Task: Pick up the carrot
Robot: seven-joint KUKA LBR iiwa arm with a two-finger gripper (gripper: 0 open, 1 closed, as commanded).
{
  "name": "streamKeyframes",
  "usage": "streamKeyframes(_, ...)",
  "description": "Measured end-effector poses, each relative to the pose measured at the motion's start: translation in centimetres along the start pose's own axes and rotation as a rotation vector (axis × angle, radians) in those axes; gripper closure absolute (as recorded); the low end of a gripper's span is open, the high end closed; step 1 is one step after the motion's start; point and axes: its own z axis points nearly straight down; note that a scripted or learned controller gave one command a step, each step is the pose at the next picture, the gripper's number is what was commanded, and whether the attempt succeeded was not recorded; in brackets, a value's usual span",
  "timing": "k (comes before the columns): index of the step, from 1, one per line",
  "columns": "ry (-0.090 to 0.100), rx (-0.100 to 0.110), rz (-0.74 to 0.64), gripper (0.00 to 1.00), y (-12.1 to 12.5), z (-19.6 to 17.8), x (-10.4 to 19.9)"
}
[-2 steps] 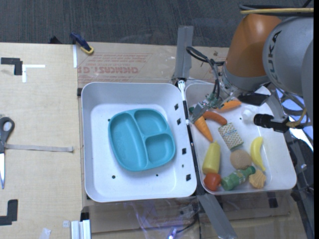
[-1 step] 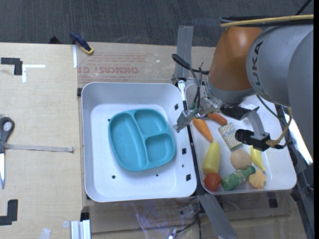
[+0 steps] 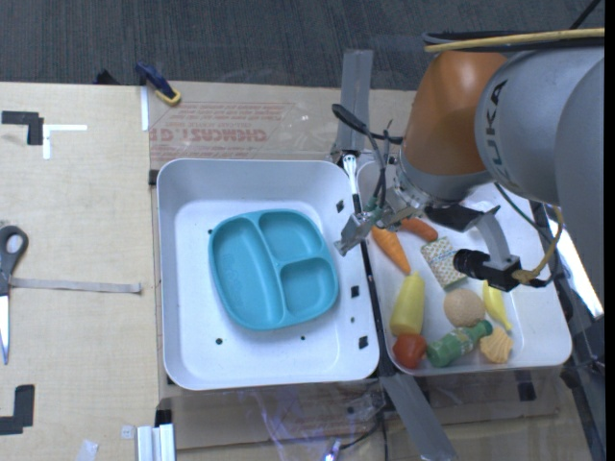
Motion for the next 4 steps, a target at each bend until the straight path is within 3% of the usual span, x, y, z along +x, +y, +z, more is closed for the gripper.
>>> streamKeyframes(4,0.000,0.000,0.000,0.00,0.00,0.00,0.00)
